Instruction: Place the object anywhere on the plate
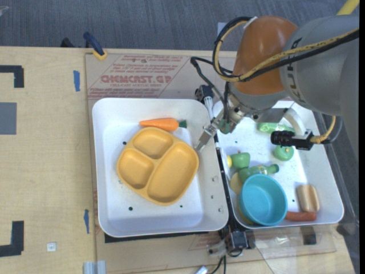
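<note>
A yellow plate (158, 165) with three compartments lies in the left white bin (108, 198). No object rests on it. An orange carrot (160, 124) with a green top lies on the bin floor, just behind the plate's far edge. My gripper (206, 136) hangs over the right rim of the left bin, at the divide between the two bins. It is to the right of the carrot and beside the plate's upper right edge. I see nothing held in it.
The right bin (331, 176) holds a blue bowl (263, 199), a green pepper (242, 159), other green pieces (283, 151), a hot dog bun (308, 197) and a red sausage (300, 216). A cardboard sheet (142, 76) lies behind the bins.
</note>
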`<state>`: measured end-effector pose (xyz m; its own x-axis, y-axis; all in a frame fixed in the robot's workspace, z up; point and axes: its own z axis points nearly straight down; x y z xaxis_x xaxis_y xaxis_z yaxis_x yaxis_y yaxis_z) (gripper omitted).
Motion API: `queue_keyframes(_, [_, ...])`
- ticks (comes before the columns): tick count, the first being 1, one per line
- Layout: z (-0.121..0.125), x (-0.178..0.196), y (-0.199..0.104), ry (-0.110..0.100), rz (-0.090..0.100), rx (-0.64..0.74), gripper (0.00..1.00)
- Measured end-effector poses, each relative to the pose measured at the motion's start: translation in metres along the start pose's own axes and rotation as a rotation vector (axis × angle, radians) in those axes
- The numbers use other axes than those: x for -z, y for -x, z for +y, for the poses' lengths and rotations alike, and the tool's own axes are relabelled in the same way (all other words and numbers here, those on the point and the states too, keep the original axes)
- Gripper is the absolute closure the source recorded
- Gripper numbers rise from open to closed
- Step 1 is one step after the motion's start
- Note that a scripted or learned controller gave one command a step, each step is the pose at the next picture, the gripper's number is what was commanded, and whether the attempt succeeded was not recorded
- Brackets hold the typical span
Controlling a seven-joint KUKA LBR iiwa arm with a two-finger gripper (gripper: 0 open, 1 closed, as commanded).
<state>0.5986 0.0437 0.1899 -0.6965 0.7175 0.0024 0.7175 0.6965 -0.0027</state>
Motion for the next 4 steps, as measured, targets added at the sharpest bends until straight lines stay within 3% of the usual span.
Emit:
queue_keyframes(1, [0.002,0.009,0.000,0.001,-0.001,0.003,1.00])
queue_keyframes(2, [0.014,0.026,-0.095,-0.001,0.003,-0.106,1.00])
queue_keyframes(3, [0.059,0.072,-0.076,0.007,-0.007,0.125,1.00])
queue_keyframes(4, [0.036,0.053,-0.126,-0.002,0.001,0.278,1.00])
